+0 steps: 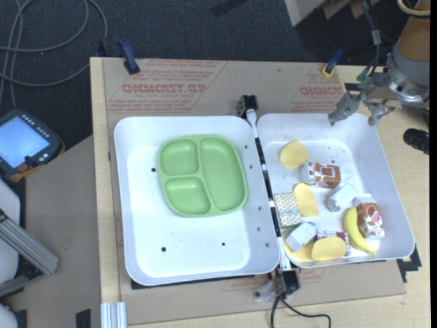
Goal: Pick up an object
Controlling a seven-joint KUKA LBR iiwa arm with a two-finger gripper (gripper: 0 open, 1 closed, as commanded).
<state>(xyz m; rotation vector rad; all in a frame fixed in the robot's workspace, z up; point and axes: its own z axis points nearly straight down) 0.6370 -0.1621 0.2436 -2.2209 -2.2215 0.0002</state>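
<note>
The gripper (360,110) hangs over the far rim of the right bin (392,183), its two fingers apart with nothing between them. Below the jaws, well apart, lie the objects: a yellow chip (294,154), a small brown carton (323,174), a grey block (339,197) and a banana (356,231). Far left of the jaws, a green divided plate (203,175) rests in the left bin (136,203).
</note>
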